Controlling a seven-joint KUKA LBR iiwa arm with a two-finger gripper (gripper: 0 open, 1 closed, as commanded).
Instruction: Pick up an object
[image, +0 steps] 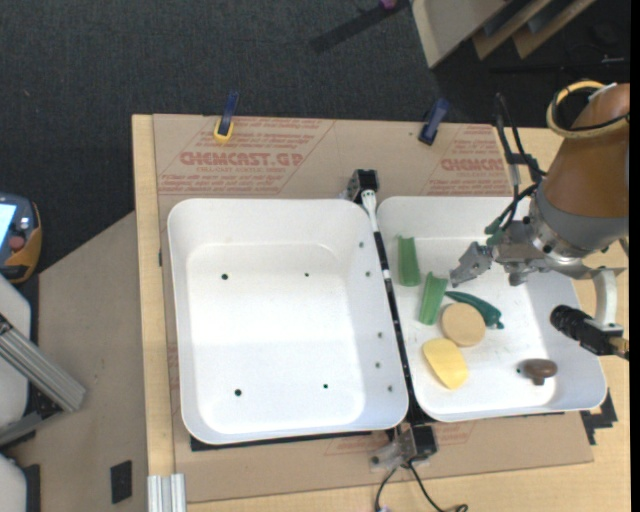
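Observation:
The right bin (575, 395) holds several small objects. Two green blocks lie near its left wall, one (408, 260) behind the other (432, 298). A dark green curved piece (480, 305) rests against a tan round disc (463, 325). In front of the disc lies a yellow lump (446, 363), and a small brown piece (538, 371) sits toward the front right. My gripper (495, 268) hovers over the middle of this bin, just behind the dark green piece and the disc. It is open, its fingers (469, 266) spread, with nothing between them.
The left bin (190, 300) stands beside the right one, with a black divider strip (385, 290) between them. A black part (580, 328) reaches over the right bin's right side. Blue clamps (432, 120) hold the cardboard base at the back.

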